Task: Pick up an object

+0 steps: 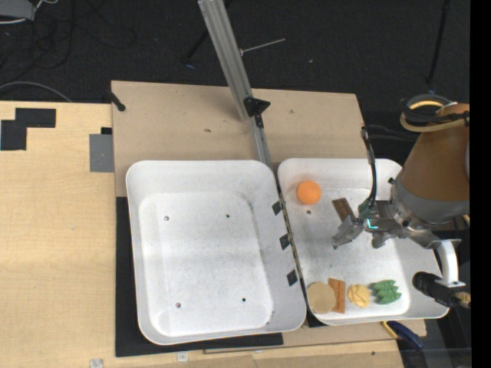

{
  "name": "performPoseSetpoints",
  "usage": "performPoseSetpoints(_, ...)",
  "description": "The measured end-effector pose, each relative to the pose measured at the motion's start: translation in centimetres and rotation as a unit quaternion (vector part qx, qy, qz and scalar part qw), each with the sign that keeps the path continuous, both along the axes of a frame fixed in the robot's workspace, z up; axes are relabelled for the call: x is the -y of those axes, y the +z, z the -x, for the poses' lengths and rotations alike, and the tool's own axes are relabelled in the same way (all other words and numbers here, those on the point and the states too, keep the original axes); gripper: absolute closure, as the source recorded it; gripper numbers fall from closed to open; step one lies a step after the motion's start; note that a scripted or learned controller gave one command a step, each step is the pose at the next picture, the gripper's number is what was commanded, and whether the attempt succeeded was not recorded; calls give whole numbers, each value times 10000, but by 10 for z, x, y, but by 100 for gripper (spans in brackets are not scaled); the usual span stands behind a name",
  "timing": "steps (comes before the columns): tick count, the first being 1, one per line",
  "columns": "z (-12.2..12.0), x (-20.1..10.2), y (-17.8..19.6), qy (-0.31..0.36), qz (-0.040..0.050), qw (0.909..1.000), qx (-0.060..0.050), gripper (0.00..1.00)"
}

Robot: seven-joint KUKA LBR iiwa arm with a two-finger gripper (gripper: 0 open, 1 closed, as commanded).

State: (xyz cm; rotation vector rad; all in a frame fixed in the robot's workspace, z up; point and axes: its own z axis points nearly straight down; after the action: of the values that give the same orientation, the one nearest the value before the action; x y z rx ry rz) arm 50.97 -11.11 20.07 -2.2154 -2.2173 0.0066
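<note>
hovering in the right bin [395, 167], the hand [360, 232] is sitting just beside a small brown block [342, 208] (up-left of it), fingers spread and gripping nothing.

The arm [437, 175] hides the right bin's [337, 167] far right side
</note>
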Motion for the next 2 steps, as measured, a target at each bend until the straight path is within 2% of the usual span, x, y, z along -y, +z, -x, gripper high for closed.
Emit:
performPoseSetpoints(1, -1, 2, 2, -25, 4, 10000, 25, 0)
performPoseSetpoints(2, -1, 0, -42, -6, 0, 10000, -1, 0)
